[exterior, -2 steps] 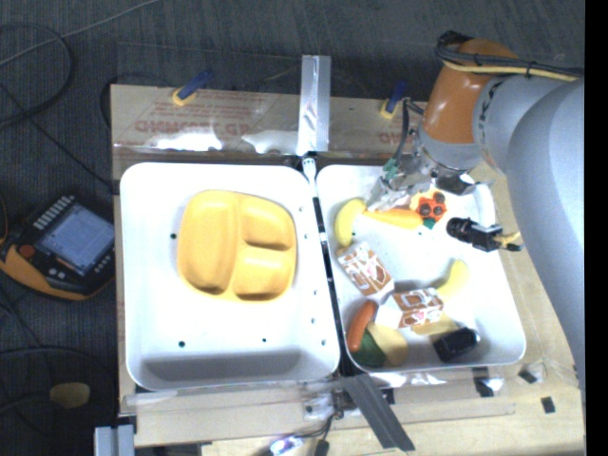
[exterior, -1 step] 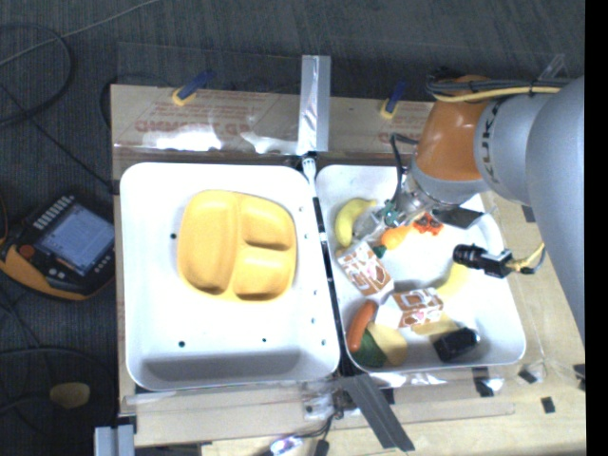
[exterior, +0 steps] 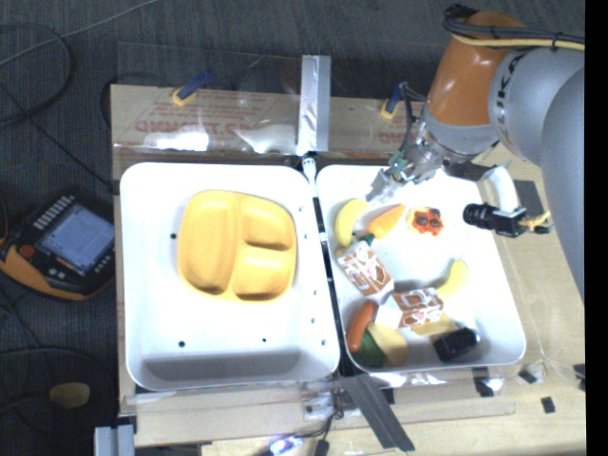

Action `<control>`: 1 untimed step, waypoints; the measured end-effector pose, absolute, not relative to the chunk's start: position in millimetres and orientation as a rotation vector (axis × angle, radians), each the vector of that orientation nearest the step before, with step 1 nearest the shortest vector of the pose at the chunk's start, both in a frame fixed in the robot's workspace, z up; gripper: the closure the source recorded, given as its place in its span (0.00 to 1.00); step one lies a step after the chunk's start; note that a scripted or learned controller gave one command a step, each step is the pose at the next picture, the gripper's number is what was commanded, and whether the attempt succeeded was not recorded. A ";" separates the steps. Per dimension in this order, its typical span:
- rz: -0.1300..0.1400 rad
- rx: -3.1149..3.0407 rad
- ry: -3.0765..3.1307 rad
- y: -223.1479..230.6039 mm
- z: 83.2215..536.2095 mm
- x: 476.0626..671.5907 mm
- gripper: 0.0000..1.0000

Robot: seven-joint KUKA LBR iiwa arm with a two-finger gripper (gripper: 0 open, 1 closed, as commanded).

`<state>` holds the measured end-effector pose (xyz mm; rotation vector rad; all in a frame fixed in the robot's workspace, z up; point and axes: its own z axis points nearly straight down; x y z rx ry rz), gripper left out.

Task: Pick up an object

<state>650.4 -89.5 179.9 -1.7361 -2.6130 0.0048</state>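
The gripper hangs low over the back edge of the right bin, just above the cluster of toy food near the bin's back left corner. Whether its jaws are spread or closed I cannot tell; the tip is small and blurred against the white, and nothing is visibly caught in it.

No particular object is named, so anything in the right bin could serve. Closest to the tip are a yellow banana-like piece against the divider and an orange wedge touching it — both lie just below the gripper. Near them sits a small orange and black toy, apart on bare floor. Further forward lie a patterned box, a second patterned box, a small banana, a carrot-like piece and a black object at the front.

The left bin holds a yellow divided tray, well away from the arm.

As for progress, I judge the pick not yet made: every item appears to rest on the bin floor and none is lifted. The approach looks largely done — what remains is to settle on the wedge or the yellow piece, close, and raise it clear. The two touching each other may make a clean grasp harder
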 end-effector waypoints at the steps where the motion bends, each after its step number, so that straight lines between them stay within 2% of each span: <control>1: 0.005 -1.736 -2.613 -89.5 179.8 650.3 0.00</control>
